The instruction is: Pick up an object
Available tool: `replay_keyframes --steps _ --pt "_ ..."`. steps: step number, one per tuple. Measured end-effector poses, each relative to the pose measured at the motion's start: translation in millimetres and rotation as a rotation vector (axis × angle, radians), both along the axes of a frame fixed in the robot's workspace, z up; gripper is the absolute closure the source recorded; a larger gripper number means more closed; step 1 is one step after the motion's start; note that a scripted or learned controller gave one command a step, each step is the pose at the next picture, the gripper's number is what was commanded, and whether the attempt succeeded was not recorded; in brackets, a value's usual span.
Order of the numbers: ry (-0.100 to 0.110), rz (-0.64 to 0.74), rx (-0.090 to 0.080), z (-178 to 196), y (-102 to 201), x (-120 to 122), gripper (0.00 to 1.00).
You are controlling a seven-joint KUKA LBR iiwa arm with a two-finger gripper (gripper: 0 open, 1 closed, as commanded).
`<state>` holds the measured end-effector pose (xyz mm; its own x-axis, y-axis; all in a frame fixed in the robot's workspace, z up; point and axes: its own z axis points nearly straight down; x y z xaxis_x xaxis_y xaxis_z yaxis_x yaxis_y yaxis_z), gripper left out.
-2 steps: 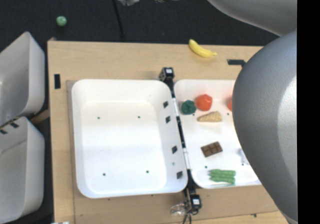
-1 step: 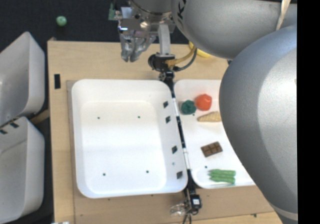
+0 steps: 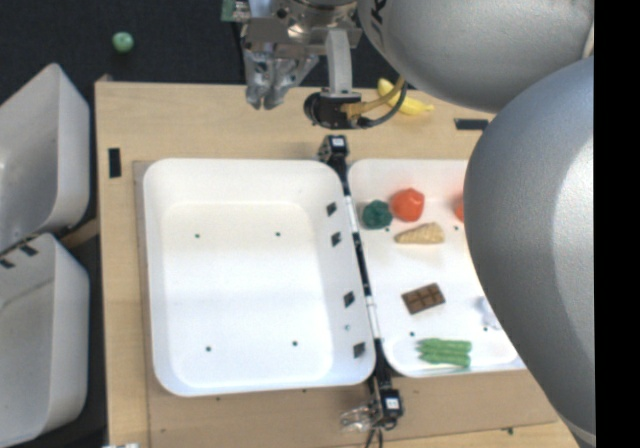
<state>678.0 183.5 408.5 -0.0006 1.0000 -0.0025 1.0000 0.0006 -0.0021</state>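
My gripper (image 3: 268,86) hangs high over the back edge of the bench, behind the far right corner of the left bin (image 3: 240,276). Nothing shows in it. The right bin (image 3: 392,271) holds a red tomato (image 3: 408,203), a dark green round piece (image 3: 376,214), a beige wedge (image 3: 420,234), a brown chocolate bar (image 3: 423,298) and a bunch of green beans (image 3: 444,352). The grey arm covers the right part of that bin, and a red item (image 3: 460,207) peeks out at its edge.
A yellow banana-like item (image 3: 402,102) lies on the wooden bench behind the right bin, next to a black fitting (image 3: 330,109). A small green ball (image 3: 122,40) sits off the bench at the far left. White containers (image 3: 35,166) stand at the left.
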Motion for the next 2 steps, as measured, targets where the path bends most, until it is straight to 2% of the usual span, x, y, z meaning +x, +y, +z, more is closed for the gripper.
replay_keyframes --steps 1,2 --pt "0.008 0.004 0.0 -102.8 31.6 -22.1 1.0" --pt "-0.022 0.006 0.01 86.9 38.6 -45.4 1.0"
